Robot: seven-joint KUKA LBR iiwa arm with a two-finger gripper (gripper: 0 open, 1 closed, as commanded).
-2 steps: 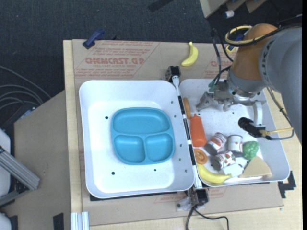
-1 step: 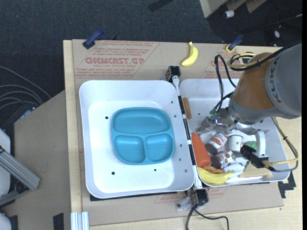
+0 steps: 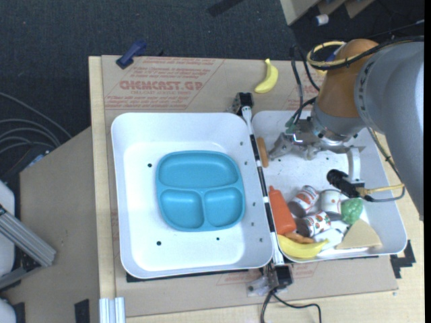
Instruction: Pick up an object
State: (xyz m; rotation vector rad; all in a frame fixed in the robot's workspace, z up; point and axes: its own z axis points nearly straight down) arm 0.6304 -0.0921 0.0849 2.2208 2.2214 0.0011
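The grey arm fills the upper right. Left bin holds a blue tray. The gripper hovers over the right bin. Toys lie lower right: carrot, banana.

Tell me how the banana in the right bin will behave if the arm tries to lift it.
The banana is curved and smooth, so it may rock or slip sideways in a pinch. It looks like a light plastic toy, probably stiff. It lies against the bin's front wall, touching the carrot and other toys, so neighbours would likely shift too.
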